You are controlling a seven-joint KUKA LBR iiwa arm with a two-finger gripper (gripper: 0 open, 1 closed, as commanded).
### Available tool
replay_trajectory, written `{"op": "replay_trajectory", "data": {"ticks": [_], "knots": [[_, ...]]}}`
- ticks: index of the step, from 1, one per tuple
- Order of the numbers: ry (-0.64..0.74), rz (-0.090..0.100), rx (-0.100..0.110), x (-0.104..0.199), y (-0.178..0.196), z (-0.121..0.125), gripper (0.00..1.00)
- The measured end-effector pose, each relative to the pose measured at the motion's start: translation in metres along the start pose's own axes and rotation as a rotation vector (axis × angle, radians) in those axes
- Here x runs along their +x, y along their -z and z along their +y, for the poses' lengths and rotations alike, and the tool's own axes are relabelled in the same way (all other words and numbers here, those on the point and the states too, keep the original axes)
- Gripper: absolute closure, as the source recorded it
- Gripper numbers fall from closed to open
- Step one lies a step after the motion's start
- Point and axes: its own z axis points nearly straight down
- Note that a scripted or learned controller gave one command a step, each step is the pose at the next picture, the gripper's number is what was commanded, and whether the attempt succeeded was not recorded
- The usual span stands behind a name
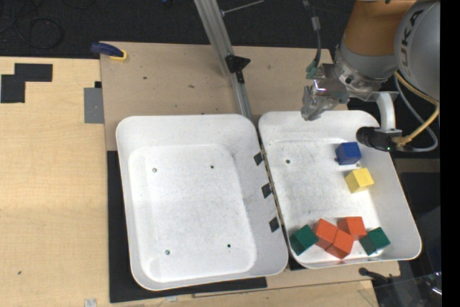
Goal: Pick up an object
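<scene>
Grey tool (313,109) hovers over right bin's (309,127) rim, tips indistinct.

2 white bins (188,127), 1 blue block (348,152), 1 yellow block (359,179), 2 green blocks (302,238) and 3 orange blocks (327,231)

Partial letters "UKA" on grey arm (424,32).

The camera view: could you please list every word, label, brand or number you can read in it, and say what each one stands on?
"UKA": dark letters on the grey arm at the right edge, running up its casing; the start of the word is cut off.
The bins, blocks and bench bear no text that I can read.
</scene>
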Motion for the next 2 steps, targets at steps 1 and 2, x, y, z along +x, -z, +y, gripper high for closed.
{"op": "replay_trajectory", "data": {"ticks": [1, 2], "knots": [[0.0, -0.001, -0.003, 0.052, 0.003, 0.007, 1.0], [-0.001, -0.001, 0.002, 0.109, -0.018, 0.008, 1.0]]}}
